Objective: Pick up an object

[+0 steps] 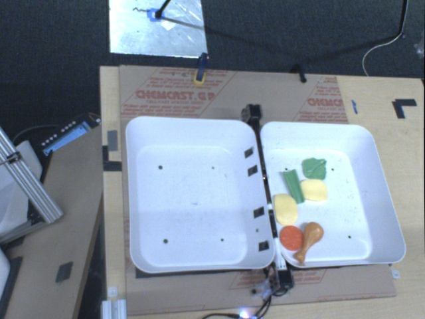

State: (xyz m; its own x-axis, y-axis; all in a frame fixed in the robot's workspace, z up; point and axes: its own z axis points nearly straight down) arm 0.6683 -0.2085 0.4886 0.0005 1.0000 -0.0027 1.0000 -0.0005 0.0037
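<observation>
1. The shallow white plastic right bin serves as the landmark. It touches the matching shallow white left bin along its left wall.
2. All the task's things lie inside the right bin, gathered in its left half.
3. A green leaf-shaped toy lies nearest the far wall of the right bin.
4. A narrow dark green stick-shaped toy lies just left of the leaf, slanted.
5. A pale yellow rounded toy sits just below the leaf, touching the stick's near end.
6. A second yellow oval toy lies closer to the bin's left wall, just beside the first.
7. A red-orange round toy rests near the bin's near-left corner.
8. A brown drumstick-shaped toy lies right beside the red-orange one, its thin end pointing toward the bin's near wall.
9. A row of small black clips runs along the bin's left wall.
10. A brown cardboard sheet with red lettering lies under the right bin and extends beyond its far wall.
11. A silvery square sheet lies well beyond the bin's far wall, to the left.
12. Whether the gripper is spread or pressed together cannot be told.
</observation>
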